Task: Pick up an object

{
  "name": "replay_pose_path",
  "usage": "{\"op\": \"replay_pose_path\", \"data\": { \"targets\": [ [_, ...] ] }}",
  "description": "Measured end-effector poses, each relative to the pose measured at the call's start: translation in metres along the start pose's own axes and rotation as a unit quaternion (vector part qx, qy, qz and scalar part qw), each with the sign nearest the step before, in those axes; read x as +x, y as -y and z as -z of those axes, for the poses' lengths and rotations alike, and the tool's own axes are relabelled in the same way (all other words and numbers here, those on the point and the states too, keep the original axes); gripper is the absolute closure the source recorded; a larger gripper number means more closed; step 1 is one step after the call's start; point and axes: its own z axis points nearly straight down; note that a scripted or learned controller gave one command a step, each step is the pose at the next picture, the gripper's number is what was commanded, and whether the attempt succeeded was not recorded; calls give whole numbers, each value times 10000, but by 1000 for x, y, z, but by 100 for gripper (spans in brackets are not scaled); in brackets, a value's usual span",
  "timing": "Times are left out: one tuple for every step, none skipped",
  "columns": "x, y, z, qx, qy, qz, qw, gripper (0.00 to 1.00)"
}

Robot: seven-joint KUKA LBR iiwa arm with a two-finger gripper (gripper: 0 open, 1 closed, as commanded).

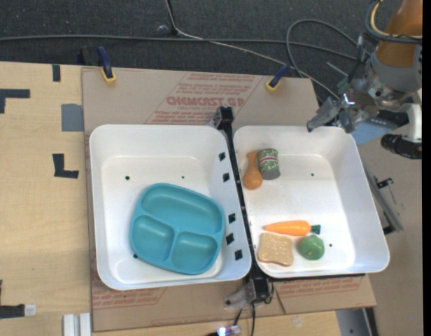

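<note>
The right bin [348, 180] holds a small green-labelled can [269, 163] lying next to a tan-orange pear-shaped piece [252, 174] near its back left. Toward the front lie an orange carrot [289, 227], a slice of toast [276, 250] and a green round fruit [311, 248]. My gripper [333, 115] hangs above the right bin's back right corner, well away from all the objects, and nothing shows between its fingers. The arm with its orange band [401, 19] rises at the top right.
The left bin [107, 187] holds a teal divided plate [177, 227]. A black divider clip line [233, 187] runs between the bins. Cables [299, 40] cross the dark floor behind the bench, and clamps [106, 65] hold the cardboard base.
</note>
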Motion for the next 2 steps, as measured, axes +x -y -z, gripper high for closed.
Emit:
{"op": "replay_pose_path", "data": {
  "targets": [
    [-5,-5,-61,29,-3,-1,10000,0],
    [-8,0,-125,33,-4,-1,10000,0]
  ]
}}
